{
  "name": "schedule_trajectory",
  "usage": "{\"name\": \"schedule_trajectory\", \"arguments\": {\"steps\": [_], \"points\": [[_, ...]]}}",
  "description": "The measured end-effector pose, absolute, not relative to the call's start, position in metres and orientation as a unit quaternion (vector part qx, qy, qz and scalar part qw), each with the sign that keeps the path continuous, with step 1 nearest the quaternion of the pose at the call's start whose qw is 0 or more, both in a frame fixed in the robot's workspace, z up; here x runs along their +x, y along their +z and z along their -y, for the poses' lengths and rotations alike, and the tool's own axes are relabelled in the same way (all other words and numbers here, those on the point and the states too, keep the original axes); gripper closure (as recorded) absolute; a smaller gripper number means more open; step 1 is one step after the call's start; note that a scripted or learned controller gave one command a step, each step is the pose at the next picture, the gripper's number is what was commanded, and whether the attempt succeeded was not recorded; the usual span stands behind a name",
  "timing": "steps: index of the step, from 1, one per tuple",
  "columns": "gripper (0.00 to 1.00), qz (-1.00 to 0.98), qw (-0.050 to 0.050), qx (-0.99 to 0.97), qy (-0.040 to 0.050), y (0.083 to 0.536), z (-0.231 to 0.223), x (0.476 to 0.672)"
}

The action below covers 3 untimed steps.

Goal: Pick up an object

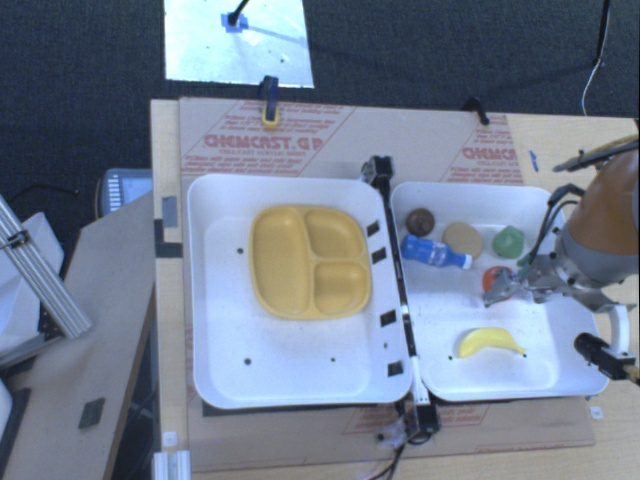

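The right bin holds several small objects. A yellow banana lies near its front. A blue bottle lies on its side toward the left wall. Behind it sit a brown ball, a tan round piece and a green piece. A small orange-red object lies in the middle of the bin. My gripper is low over the bin, its tip right against the right side of that orange-red object. Whether it touches the object is unclear.
The left bin holds a yellow divided tray at its centre. A black-clipped divider runs between the two bins. The grey arm with its orange band covers the right bin's right edge. Cardboard lies under both bins.
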State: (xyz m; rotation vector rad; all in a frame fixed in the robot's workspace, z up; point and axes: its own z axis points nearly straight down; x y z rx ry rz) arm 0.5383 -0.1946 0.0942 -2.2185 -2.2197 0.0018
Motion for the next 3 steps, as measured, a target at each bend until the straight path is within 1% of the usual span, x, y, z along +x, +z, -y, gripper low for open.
{"name": "schedule_trajectory", "arguments": {"steps": [1, 2, 3], "points": [[1.0, 0.707, -0.002, -0.707, -0.0006, 0.108, 0.196, 0.54], [1.0, 0.709, -0.004, -0.706, -0.0019, 0.171, 0.191, 0.542], [1.0, 0.709, -0.003, -0.705, -0.0015, 0.215, 0.191, 0.546]]}}
